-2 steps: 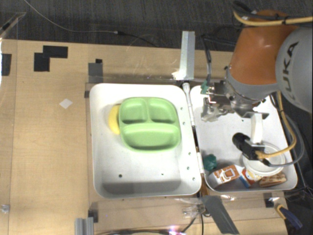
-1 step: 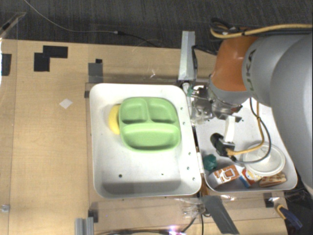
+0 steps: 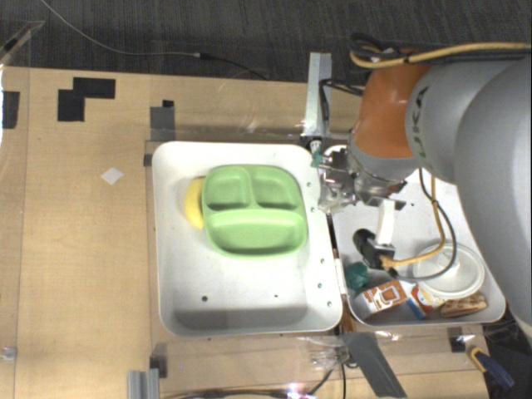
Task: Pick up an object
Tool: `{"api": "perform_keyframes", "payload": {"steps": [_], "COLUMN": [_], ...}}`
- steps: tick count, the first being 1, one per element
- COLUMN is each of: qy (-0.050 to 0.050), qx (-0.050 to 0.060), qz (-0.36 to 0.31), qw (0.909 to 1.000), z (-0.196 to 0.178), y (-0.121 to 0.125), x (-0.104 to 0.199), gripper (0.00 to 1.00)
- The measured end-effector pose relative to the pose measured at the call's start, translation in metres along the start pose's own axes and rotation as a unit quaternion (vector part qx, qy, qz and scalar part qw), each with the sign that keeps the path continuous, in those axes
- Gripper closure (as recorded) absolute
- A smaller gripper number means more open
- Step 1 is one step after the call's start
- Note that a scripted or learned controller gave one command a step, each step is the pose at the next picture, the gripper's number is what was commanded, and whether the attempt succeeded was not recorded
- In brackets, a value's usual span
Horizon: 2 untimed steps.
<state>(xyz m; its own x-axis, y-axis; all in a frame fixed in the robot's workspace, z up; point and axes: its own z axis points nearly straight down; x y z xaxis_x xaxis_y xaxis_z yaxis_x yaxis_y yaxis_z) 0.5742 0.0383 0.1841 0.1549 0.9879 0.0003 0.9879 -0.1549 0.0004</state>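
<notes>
The end effector (image 3: 337, 185) sits low over the rim between the two bins, mostly hidden under the wrist, so its state cannot be told; nothing is seen held, and the pick looks not yet made. The wooden counter (image 3: 75, 223) carries the left bin (image 3: 241, 306) with a green divided tray (image 3: 253, 209) over a yellow object (image 3: 193, 204). The right bin (image 3: 478, 302) holds a white bowl (image 3: 453, 273), a brown carton (image 3: 384, 296) and smaller clutter.

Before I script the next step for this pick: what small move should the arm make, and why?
Probably lower the gripper into the right bin. It hangs over the divider between bins, while the small items, such as the brown carton, lie below it toward the near end.
</notes>
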Motion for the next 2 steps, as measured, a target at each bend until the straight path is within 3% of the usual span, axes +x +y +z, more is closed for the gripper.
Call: {"api": "perform_keyframes", "payload": {"steps": [1, 2], "qy": [0.001, 0.000], "qx": [-0.002, 0.000], "qz": [-0.003, 0.040], "qw": [1.0000, 0.9992], "z": [-0.064, -0.012], "y": [-0.018, -0.010], "x": [0.003, -0.024], "gripper": [1.00, 1.00]}}
